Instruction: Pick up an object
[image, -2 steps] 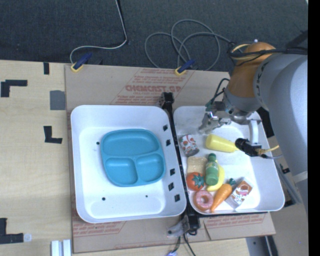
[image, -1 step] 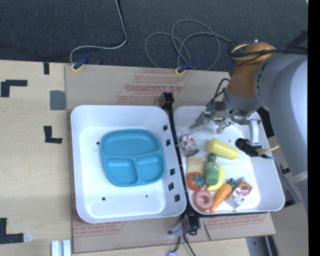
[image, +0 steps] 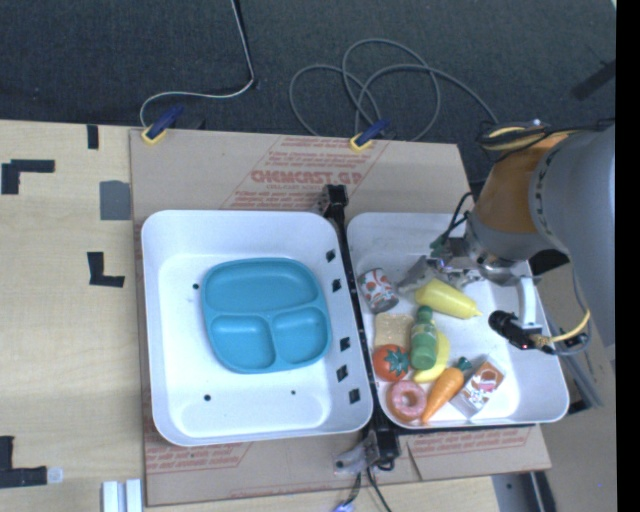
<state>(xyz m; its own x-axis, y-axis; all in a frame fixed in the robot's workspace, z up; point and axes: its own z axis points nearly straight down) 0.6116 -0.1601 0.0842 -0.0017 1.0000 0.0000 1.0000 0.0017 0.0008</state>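
Gripper (image: 432, 262) sits low in the right bin (image: 540, 400), at its upper middle, reaching in from the right under the grey arm (image: 585, 215) with its orange band (image: 508, 190). Two thin metal fingers (image: 412, 274) show as pale prongs pointing down-left toward the bin's centre; they look slightly spread, with white bin floor visible between them and nothing pinched. Fingertips hover between the small can (image: 377, 288), which lies just to their left near the divider, and the yellow corn cob (image: 447, 298), which lies just below and to the right of them; whether a finger touches the cob cannot be told. Rest of the toy food clusters lower in the same bin: a tan cracker square (image: 392, 328) under the can, a green bottle (image: 425, 342) lying over a yellow banana (image: 440, 362), a red tomato (image: 389, 362), a pink doughnut (image: 406, 399), an orange carrot (image: 443, 391) slanting, and a small printed box (image: 481, 385) at the lower right. All of these lie well below the fingers. Left bin (image: 170, 250) holds a blue divided plate (image: 266, 313), flat, centred. Black clips (image: 343, 340) line the seam between bins. Cardboard sheet (image: 290, 170) lies under both bins
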